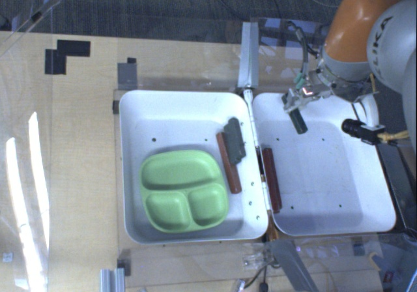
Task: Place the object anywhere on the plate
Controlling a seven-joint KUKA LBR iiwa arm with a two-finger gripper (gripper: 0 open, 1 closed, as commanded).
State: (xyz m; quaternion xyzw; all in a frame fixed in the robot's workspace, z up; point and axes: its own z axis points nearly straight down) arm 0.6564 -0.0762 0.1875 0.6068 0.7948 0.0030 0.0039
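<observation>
over the far left corner of the right bin (365, 173) hangs the gripper (297, 116), low off the grey wrist. whether it is open or closed cannot be told from this slant, and nothing is seen in it. the object, a dark grey brush (234, 139) on a brown stick, lies in the left bin (133, 154), by its right wall. it sits left of the gripper and a little nearer, across the wall between the bins. its long axis runs far to near, tilted slightly, with the grey head at the far end. the green plate (184, 189) lies just left of the stick's near end. a second brown stick (271, 178) lies along the right bin's left wall. the coming reach looks to be leftward over that divide.
</observation>
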